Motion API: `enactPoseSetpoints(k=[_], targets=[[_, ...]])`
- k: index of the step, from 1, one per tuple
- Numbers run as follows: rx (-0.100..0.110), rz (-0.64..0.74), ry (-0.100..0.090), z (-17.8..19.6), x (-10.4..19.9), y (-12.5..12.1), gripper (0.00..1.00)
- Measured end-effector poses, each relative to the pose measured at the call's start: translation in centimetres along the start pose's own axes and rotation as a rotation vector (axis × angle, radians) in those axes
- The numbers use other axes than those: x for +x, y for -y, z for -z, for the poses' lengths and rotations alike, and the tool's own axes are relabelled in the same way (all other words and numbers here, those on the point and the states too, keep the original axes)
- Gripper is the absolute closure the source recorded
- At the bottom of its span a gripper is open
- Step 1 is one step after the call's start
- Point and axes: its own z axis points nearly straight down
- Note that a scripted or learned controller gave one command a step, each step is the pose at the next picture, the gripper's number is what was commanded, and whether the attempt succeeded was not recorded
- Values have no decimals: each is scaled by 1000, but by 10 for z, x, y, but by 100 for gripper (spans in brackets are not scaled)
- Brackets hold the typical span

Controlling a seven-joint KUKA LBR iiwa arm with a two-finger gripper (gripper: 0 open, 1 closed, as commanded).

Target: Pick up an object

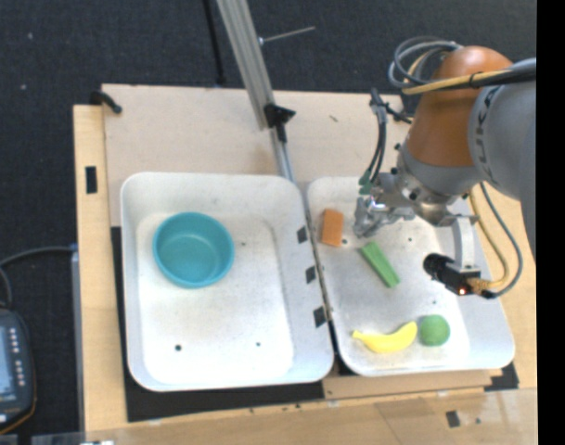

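Observation:
In the right bin lie an orange block near the left wall, a green stick in the middle, a yellow banana and a green ball at the front. My gripper hangs over the back of this bin, between the orange block and the green stick, just above the stick's upper end. Nothing shows between its fingers.
The left bin holds a teal bowl. A metal pole slants up from the back of the bench between the bins. Black cables and a small black part hang from the wrist over the right bin.

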Motion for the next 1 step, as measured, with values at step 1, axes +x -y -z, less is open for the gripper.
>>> enactPoseSetpoints(k=[1], targets=[[0,-1,0,-3,45,-13,100]])
